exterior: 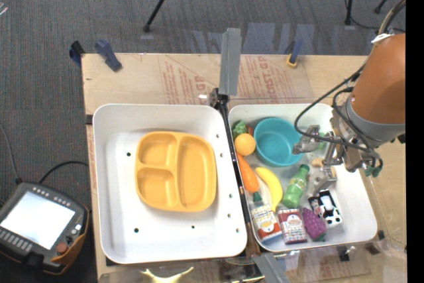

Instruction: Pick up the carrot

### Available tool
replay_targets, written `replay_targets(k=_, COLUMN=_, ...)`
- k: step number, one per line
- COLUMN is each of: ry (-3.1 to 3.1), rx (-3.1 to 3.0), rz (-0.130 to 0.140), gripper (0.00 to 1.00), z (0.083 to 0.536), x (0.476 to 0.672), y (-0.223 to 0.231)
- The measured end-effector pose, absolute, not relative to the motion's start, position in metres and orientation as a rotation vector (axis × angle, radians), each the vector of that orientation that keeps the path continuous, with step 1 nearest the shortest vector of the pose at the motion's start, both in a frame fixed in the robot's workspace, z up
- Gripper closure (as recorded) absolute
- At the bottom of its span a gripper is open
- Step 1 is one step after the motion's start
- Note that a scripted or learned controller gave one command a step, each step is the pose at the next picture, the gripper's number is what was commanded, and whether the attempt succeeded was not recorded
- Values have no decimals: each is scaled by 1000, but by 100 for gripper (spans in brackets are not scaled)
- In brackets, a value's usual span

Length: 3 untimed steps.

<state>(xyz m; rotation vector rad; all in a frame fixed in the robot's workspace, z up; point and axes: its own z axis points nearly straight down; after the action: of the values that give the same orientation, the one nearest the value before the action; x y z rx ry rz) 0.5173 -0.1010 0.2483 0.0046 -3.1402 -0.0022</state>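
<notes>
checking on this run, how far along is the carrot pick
Nothing looks done yet. The orange tapered carrot lies in the right white bin, against its left wall, between the small round orange fruit and the yellow banana. The grey two-finger gripper sits toward the bin's right side, past the teal bowl, apart from the carrot. Reaching it, gripping and lifting all remain.

2 white bins: the left bin [112, 142] bears a yellow tray [176, 171] — the carrot [248, 175] lies in the right bin [361, 209] beside a banana [270, 183].
</notes>
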Motion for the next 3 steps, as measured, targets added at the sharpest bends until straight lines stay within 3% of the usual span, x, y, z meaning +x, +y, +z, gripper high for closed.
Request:
replay_targets(k=1, ry=-3135, rx=-5, rz=-5, gripper=0, z=189, x=528, y=-15)
replay_targets(k=2, ry=-3145, rx=-21, rz=0, gripper=0, z=240, x=508, y=-62)
replay_targets(k=3, ry=-3133, rx=168, rz=-3, gripper=0, z=185, x=490, y=-32)
